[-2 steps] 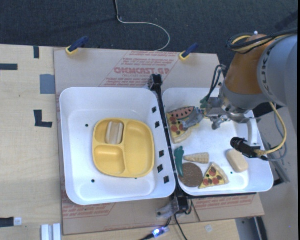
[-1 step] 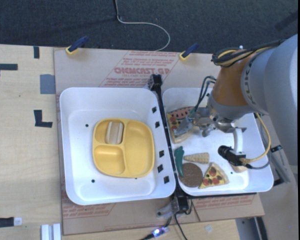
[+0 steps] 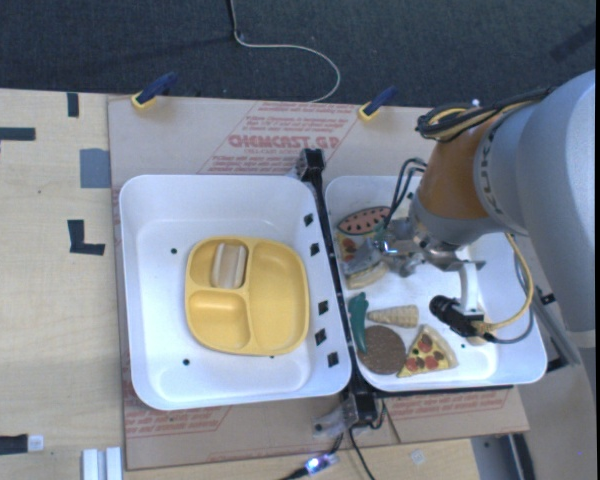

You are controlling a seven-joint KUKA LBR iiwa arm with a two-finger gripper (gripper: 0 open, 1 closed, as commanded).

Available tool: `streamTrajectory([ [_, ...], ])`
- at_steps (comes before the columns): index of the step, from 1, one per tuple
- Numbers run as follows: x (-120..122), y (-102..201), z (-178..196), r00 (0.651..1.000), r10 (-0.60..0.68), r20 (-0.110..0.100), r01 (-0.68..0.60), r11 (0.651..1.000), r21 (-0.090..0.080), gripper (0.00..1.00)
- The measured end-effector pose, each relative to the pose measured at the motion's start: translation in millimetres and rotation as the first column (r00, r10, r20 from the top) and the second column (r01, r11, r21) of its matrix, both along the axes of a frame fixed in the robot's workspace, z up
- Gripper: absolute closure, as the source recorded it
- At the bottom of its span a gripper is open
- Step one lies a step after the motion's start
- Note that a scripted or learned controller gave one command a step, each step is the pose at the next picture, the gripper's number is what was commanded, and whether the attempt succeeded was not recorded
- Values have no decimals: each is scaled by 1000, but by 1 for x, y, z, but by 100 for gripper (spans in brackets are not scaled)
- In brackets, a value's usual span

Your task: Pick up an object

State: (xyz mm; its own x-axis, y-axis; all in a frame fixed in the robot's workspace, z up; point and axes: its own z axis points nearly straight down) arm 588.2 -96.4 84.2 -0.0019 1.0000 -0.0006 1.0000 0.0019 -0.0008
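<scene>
The left bin point(image 3: 140, 298) holds 1 yellow divided plate point(image 3: 248, 296) with a pale piece in 1 compartment. The right bin point(image 3: 515, 363) holds a pizza slice point(image 3: 427, 353), brown disc point(image 3: 383, 349), cone point(image 3: 393, 316) and teal piece point(image 3: 358, 320); the gripper point(image 3: 392, 251) hangs low over its left half. Both bins rest on cardboard point(image 3: 270, 138) on a wooden bench point(image 3: 30, 318).

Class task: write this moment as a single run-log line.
arm: over right bin | claw: low by pizza slice | yellow plate: in left bin | pick: not confirmed
</scene>
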Motion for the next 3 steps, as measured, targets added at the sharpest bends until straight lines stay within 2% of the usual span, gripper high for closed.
streamTrajectory([
  [1, 0, -2, 13, 1000, -3, 1, 3, 1000, -2, 100],
  [2, -3, -1, 55, 1000, -1, 1, 1, 1000, 0, 100],
  [3, -4, 2, 118, 1000, 0, 4, 0, 1000, 0, 100],
])
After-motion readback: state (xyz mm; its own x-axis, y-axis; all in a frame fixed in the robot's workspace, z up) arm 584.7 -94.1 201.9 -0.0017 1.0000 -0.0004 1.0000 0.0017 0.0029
